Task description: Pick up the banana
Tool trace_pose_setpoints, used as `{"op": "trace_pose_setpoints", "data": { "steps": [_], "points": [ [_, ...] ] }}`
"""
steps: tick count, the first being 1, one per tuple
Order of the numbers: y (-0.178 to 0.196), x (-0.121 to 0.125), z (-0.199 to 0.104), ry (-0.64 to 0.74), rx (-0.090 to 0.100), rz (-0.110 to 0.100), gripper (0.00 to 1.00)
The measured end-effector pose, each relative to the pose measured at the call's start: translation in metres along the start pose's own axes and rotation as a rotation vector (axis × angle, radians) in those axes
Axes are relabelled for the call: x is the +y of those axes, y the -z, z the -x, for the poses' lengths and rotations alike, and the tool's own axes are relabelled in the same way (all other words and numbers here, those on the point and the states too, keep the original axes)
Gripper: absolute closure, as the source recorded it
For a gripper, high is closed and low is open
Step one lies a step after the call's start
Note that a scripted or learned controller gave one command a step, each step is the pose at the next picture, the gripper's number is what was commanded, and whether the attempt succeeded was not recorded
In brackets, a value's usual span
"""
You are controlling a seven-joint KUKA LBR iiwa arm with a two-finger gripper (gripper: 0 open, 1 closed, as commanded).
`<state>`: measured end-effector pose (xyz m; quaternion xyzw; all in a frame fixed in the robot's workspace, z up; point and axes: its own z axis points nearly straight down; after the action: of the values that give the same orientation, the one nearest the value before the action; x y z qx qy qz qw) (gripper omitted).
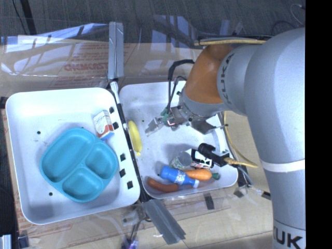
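The yellow banana (135, 136) lies lengthwise in the right bin (150, 95), against that bin's left wall. My gripper (155, 124) reaches in from the right and hangs a short way to the right of the banana's upper half, apart from it. Nothing shows in the gripper. The grey arm with its orange band covers the bin's right side.
A blue bottle (175, 176), an orange carrot (200, 175), a brown sausage (162, 185) and a grey-green item (182, 161) crowd the right bin's near end. The left bin (31, 105) holds a blue divided plate (79, 163) and a small carton (102, 124).
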<state>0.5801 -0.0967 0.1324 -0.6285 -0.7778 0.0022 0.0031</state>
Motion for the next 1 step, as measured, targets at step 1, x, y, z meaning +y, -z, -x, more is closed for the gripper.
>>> {"op": "trace_pose_setpoints", "data": {
  "steps": [1],
  "points": [
    [0.0592,-0.0229,-0.0388,-0.150,-0.002,0.005,0.00]
  ]
}}
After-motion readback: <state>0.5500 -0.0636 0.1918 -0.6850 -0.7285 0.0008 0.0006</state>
